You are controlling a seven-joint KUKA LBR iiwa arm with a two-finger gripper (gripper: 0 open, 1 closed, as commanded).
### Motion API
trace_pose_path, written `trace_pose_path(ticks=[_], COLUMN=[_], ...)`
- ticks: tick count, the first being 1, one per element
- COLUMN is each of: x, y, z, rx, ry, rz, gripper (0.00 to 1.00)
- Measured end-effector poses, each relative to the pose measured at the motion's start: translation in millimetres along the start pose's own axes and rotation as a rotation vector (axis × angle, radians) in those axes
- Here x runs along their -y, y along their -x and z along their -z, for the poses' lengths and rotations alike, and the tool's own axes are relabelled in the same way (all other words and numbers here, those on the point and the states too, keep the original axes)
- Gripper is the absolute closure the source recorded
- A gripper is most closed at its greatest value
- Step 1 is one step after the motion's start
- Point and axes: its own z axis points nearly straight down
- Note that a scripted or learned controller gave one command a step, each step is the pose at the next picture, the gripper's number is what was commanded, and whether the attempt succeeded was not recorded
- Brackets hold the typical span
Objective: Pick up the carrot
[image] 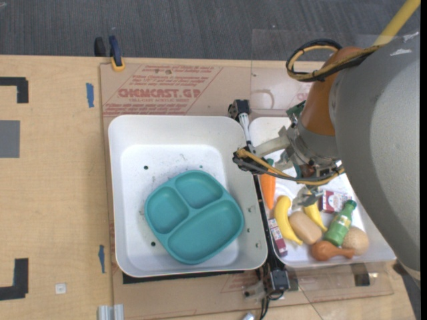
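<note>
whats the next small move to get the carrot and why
Probably lower the hand a little toward the carrot and line up over its bare lower part. The carrot lies along the left wall of the right bin, its upper end tucked under the wrist cables, with the banana close on its right, so there is little room to come in from the side.

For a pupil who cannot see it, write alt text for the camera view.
The grey arm reaches over the right bin, above an orange carrot lying beside a banana. The left bin holds a teal divided plate.
</note>
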Motion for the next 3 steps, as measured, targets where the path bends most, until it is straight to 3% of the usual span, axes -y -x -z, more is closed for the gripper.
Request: trace_pose_path(ticks=[3], x=[0.0], y=[0.0], z=[0.0], rx=[0.000], ry=[0.000], rz=[0.000], gripper=[0.00])
